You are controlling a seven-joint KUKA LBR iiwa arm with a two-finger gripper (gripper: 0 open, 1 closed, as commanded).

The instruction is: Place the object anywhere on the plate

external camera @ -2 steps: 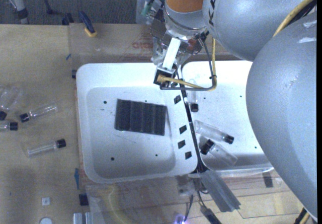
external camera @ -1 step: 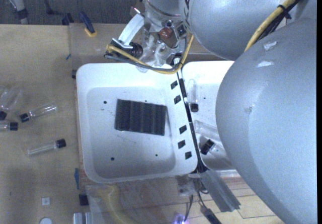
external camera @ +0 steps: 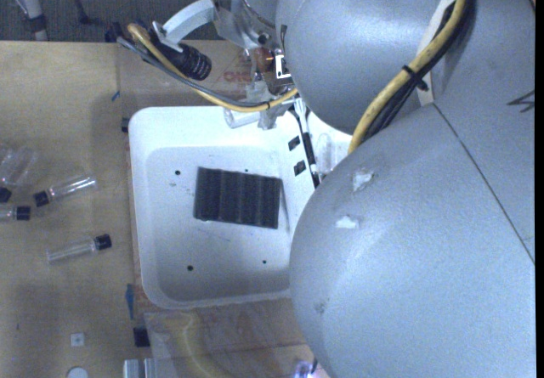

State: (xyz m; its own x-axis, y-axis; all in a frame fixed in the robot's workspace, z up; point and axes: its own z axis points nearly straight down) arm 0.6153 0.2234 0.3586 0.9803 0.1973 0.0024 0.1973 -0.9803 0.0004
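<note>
The gripper (external camera: 262,103) is hanging over the white bin's (external camera: 161,283) far rim; whether it is gripping anything, I cannot tell. The dark ribbed slab (external camera: 237,198), probably the object, is lying flat mid-bin. It is looking stiff, thin and light, so I'd pinch it across its narrower width.

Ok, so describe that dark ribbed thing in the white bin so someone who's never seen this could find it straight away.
Find the shallow white bin in the middle of the view, just left of the big grey arm. On its floor, near the centre, lies a dark rectangular plate with lengthwise ridges. It is the one dark, flat slab there, unlike the small clear black-capped vials on the wooden bench to the left.
</note>
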